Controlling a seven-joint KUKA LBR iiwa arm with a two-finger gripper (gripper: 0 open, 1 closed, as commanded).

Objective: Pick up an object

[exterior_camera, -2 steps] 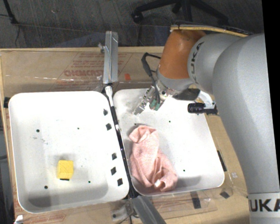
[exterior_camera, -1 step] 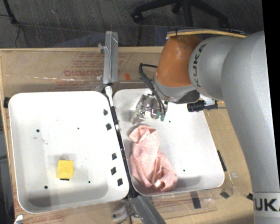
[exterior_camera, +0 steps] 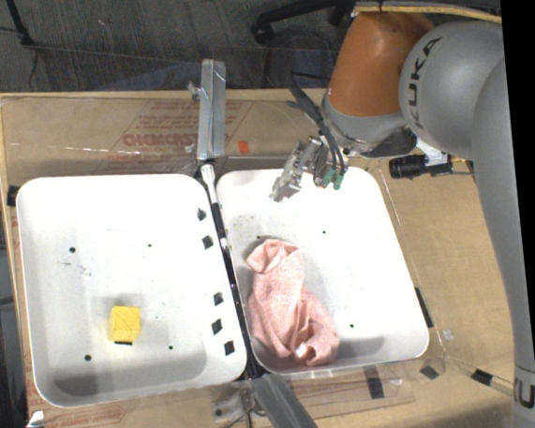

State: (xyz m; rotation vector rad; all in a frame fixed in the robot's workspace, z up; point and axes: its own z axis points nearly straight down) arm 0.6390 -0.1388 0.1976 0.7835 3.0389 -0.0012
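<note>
Pink cloth (exterior_camera: 287, 302) lies lengthwise, near-to-far, right bin (exterior_camera: 383, 244).

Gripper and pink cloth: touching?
Apart. The camera view shows the gripper near the right bin's far rim, with bare white bin floor between it and the pink cloth lying nearer the front.

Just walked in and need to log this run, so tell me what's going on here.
A KUKA arm reaches in from the right over two white bins. Its gripper is above the far edge of the right bin, holding nothing. A crumpled pink cloth lies in that bin, against its left wall. A small yellow block sits in the left bin. The gripper touches neither, so nothing has been picked up.
</note>
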